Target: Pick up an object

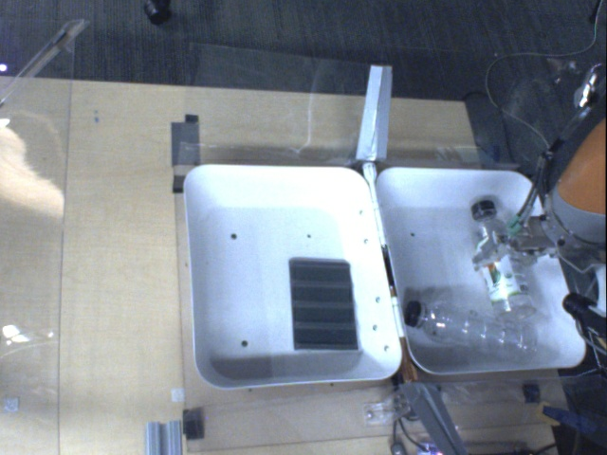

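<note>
In the right bin [417,207], a small clear bottle [500,282] with a black cap and a green-and-white label lies pointing toward the back. My gripper [512,245] reaches in from the right and sits right over the middle of this bottle, overlapping it. A larger clear plastic bottle [469,327] with a black cap lies on its side along the front wall of the same bin. A black ribbed rectangular block [322,303] lies flat in the left bin [218,254], toward its front.
The arm's orange band [583,173] hangs over the right bin's right rim. A metal bar [375,112] stands behind the divide between the bins. Cables run along the bench's right side and front edge.
</note>
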